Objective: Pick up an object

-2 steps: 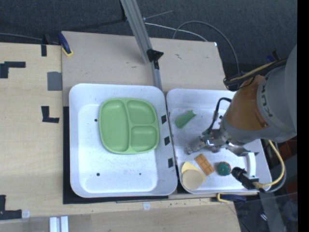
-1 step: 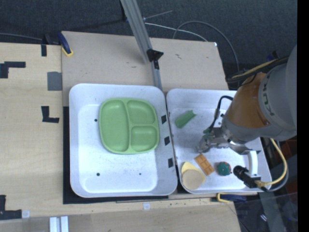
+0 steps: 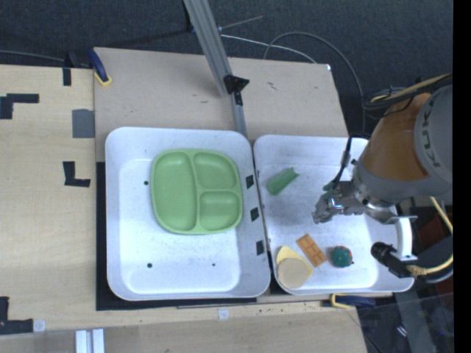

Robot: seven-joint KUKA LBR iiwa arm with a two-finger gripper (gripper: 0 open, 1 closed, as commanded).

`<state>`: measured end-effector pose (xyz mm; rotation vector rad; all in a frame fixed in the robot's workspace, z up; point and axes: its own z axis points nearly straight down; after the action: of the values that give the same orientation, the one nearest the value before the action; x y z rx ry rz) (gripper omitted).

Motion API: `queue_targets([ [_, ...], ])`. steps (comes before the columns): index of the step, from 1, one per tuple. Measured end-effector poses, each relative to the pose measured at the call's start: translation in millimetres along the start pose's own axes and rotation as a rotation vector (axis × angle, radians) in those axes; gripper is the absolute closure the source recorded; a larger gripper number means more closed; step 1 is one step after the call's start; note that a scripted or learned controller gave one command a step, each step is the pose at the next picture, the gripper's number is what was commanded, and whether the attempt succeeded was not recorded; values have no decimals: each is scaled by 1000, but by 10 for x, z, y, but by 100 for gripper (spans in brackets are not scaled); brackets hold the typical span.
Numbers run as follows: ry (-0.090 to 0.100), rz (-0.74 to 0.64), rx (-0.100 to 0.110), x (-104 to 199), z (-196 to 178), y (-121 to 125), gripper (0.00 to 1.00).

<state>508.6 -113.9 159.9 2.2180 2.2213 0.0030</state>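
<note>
The gripper (image 3: 326, 206) is hung low over the right bin (image 3: 309, 153), apparently for a grab; its opening cannot be told, and nothing is seen held. A green block (image 3: 281, 180) lies just left, untouched.

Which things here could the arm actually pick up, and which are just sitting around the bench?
Belong to the job:
- green block, right bin
- orange block, right bin
- dark green ball, right bin
- pale yellow piece, right bin
- gripper, over the right bin

Just lying about:
- green divided plate in the left bin, though it may be pickable too
- metal pole
- cables
</note>
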Motion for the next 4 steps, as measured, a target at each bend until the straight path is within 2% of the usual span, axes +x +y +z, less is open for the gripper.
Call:
queue_targets([
  [1, 0, -2, -1, 95, -525, 66, 100],
  [2, 1, 0, 3, 99, -657, 71, 100],
  [3, 2, -5, 6, 616, -585, 26, 100],
  [4, 2, -5, 5, 1064, -640, 101, 100],
])
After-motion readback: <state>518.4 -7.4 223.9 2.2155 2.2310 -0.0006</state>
